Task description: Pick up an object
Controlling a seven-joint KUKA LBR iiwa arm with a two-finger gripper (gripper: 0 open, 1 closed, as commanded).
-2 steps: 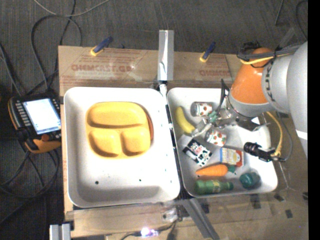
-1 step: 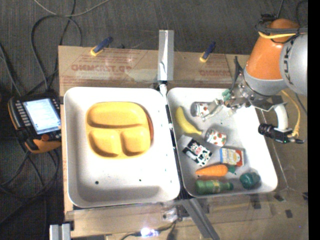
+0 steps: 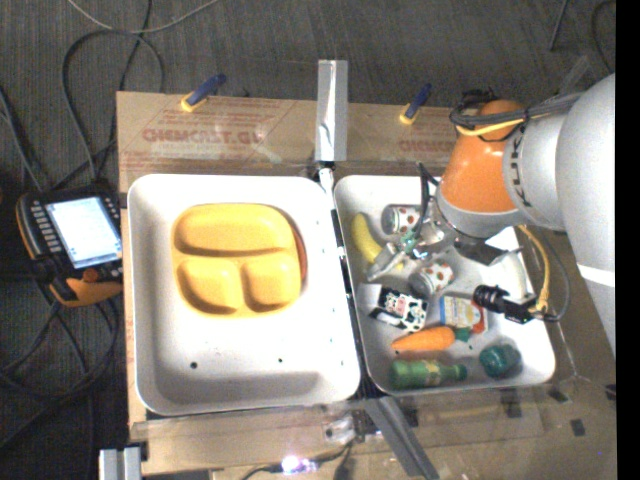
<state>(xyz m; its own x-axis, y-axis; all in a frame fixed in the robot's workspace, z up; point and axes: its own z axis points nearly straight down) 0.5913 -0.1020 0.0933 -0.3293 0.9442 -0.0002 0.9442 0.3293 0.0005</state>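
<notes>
Nearest in the right bin (image 3: 545, 368) lie a green bottle (image 3: 427, 373), a dark green cap-like object (image 3: 499, 359) and a carrot (image 3: 425, 341); these, with a patterned carton (image 3: 403, 307), a banana (image 3: 364, 237) and a small can (image 3: 401, 218) farther back, are the candidates for picking. The gripper (image 3: 418, 253) hangs low over the middle of this clutter, apparently placed for a grasp; whether it is closed cannot be told. The left bin (image 3: 150, 358) holds a yellow compartment tray (image 3: 239, 257).

Small objects in right bin (image 3: 541, 366): banana (image 3: 363, 236), carrot (image 3: 425, 341), green bottle (image 3: 426, 373).
</notes>
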